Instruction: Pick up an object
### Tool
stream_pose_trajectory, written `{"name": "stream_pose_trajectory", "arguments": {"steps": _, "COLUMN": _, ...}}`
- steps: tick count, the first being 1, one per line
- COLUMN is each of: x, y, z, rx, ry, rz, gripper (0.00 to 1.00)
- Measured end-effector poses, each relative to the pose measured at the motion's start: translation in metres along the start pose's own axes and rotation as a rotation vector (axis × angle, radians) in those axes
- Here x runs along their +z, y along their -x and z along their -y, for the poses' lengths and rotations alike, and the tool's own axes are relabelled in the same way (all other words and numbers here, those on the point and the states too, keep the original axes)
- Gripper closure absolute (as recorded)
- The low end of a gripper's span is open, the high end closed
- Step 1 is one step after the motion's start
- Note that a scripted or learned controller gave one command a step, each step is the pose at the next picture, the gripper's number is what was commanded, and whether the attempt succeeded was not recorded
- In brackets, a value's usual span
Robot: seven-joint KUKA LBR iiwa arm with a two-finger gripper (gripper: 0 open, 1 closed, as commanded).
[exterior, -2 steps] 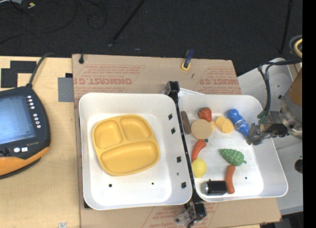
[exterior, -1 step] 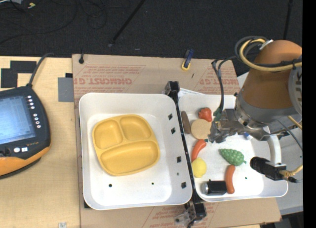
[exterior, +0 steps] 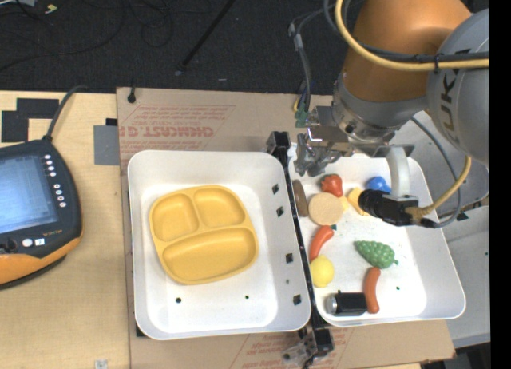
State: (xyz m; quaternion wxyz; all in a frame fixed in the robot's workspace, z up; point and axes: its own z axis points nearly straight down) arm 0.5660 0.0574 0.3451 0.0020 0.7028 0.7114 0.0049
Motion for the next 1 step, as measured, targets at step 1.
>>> {"name": "stream_pose_trajectory", "arguments": {"steps": 1, "x": -0.0672, "y": 0.0241, "z": 0.0619, "rx": 0.012, "ry": -0.009, "rz": 0.003, "gripper": 1.00}}
